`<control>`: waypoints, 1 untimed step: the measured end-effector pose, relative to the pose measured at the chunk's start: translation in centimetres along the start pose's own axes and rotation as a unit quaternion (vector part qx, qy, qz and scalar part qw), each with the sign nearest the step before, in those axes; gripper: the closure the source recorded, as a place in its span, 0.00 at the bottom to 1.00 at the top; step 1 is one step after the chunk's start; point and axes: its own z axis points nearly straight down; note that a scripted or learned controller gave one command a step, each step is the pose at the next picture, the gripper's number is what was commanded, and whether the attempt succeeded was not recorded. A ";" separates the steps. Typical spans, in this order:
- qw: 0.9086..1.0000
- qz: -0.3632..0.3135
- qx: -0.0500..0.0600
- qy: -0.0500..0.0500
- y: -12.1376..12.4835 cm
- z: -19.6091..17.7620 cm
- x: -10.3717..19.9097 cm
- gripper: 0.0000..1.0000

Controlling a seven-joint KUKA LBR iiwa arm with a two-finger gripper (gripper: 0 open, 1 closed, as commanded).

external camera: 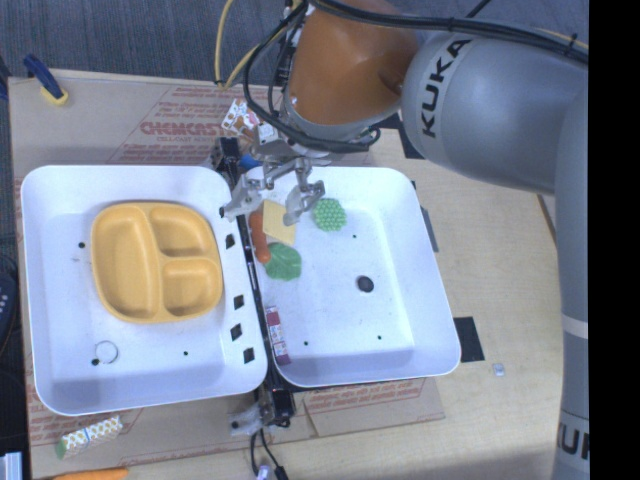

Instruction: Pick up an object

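Yellow wedge-shaped block lies in the right bin, directly beneath the end effector, whose two metal fingers stand spread, one on each side of the block's upper end. Just below sit an orange piece and a green leaf-like piece; a green bumpy ball rests just right. Further left, the other bin holds a yellow divided tray.

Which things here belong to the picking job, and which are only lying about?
For the job:
hand
yellow block
orange carrot
green leaf
green ball
right bin

Lying about:
yellow tray
left bin
blue clip
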 end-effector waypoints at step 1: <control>0.986 -0.166 -0.002 0.000 0.9 0.0 -0.9 0.00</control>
